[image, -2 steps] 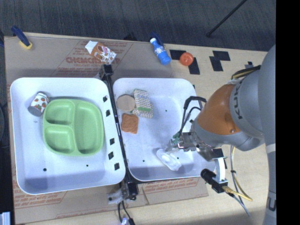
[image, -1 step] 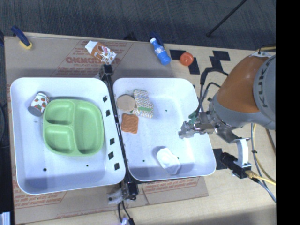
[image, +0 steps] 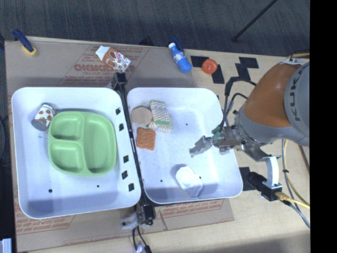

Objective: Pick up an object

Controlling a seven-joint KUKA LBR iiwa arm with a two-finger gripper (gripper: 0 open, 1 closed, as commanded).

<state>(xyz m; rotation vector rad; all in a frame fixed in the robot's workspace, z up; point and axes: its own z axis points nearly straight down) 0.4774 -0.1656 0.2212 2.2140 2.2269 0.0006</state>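
My gripper (image: 199,146) hangs over the right side of the right bin (image: 210,101), reaching in from the right; nothing shows between its fingers. A white crumpled object (image: 188,177) lies below it near the bin's front edge. At the bin's left side lie a tan round piece (image: 140,115), an orange-brown square piece (image: 146,138) and a striped packet (image: 160,116). In the left bin (image: 31,194) sits a green divided tray (image: 82,142), with a small patterned cup (image: 43,116) at its upper left.
Behind the bins on the cardboard lie a blue bottle (image: 180,57), an orange cap (image: 209,65), a small printed carton (image: 112,58) and a blue-yellow clamp (image: 24,42). Black clips run along the divider between the bins. Cables trail at the right.
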